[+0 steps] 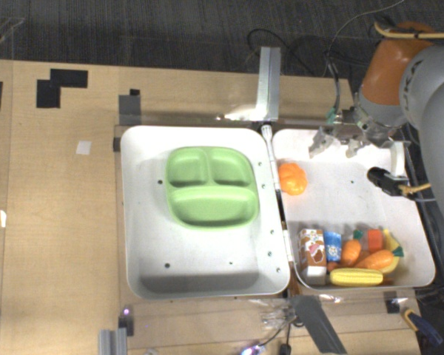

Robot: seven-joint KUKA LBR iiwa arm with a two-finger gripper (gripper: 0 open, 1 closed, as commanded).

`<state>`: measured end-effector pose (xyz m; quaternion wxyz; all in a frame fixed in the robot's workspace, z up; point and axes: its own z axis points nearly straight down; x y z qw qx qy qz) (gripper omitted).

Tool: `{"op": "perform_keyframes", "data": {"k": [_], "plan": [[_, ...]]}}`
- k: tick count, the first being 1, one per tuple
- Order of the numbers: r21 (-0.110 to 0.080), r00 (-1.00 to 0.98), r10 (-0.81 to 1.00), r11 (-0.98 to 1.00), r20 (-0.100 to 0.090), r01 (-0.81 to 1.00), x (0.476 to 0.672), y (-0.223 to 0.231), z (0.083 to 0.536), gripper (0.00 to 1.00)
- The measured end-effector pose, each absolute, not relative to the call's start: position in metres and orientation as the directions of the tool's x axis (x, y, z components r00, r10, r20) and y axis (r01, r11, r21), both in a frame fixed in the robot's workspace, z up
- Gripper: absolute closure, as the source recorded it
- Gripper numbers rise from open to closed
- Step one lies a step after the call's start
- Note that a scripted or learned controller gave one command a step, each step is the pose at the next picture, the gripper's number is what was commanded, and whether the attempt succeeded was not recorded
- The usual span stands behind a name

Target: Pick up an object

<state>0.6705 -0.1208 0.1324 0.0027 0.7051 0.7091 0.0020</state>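
My gripper [333, 146] hangs over the far edge of the right bin [355, 191], open, with nothing between its fingers. An orange toy fruit [292, 178] lies by that bin's left wall, to the left of and nearer than the gripper. Along the bin's near wall sit a small printed carton [311, 248], a blue can [332, 245], an orange carrot-like piece [351, 252], a yellow banana [356, 276] and an orange and yellow piece [379, 259].
A green divided plate [210, 186] lies in the left bin [140, 220]. A metal post [269, 87] stands at the far end of the wall between the two bins. The arm covers the right bin's far right corner.
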Motion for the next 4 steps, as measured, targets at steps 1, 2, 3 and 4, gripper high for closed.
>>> {"op": "perform_keyframes", "data": {"k": [1,2,3,4], "plan": [[0.008,0.003,1.000,-0.003,-0.001,1.000,0.671,-0.082,0.088,0.00],[0.008,0.028,1.000,-0.028,-0.001,1.000,0.671,-0.081,0.088,0.00],[0.008,0.017,1.000,-0.017,-0.002,1.000,0.671,-0.081,0.088,0.00],[0.017,0.012,1.000,-0.012,-0.001,1.000,0.674,-0.078,0.102,1.00]]}}
